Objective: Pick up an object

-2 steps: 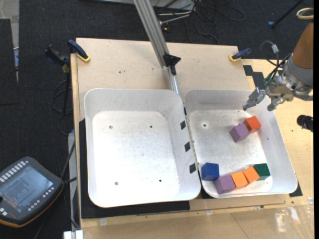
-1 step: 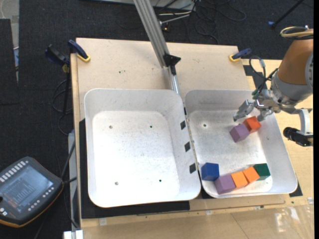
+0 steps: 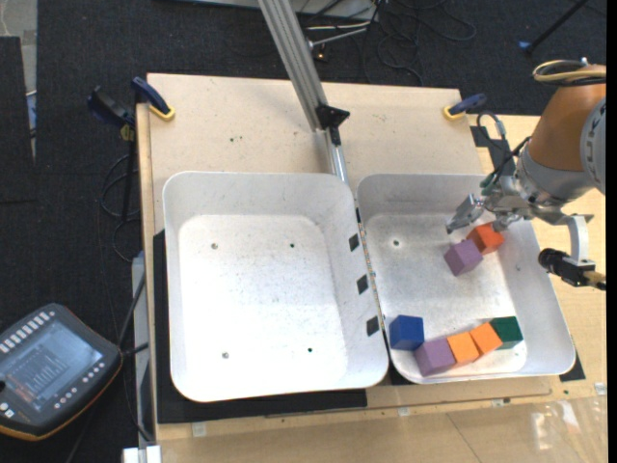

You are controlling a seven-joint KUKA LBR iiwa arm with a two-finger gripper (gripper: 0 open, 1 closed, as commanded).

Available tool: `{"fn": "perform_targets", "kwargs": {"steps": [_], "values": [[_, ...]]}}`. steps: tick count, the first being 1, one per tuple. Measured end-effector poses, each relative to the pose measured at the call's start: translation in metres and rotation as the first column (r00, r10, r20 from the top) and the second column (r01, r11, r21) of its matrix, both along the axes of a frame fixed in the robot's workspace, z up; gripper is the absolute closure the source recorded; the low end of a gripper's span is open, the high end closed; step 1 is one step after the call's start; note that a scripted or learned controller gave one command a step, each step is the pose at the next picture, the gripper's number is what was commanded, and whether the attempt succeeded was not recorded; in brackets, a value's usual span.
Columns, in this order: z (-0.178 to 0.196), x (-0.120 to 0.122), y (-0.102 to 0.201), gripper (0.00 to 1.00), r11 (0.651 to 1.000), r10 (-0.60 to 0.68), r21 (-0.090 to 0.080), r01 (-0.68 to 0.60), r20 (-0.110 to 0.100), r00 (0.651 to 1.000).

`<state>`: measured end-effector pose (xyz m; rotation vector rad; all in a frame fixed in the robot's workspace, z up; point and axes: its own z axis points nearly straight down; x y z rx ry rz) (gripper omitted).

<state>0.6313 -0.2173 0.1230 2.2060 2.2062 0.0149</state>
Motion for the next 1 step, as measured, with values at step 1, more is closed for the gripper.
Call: {"fn": "perform_targets", "kwargs": {"steps": [1], "values": [[0.0082, 0.0003, -0.0002, 1.0, 1.0, 0.001, -0.002, -0.001, 0.002, 1.0]]}}
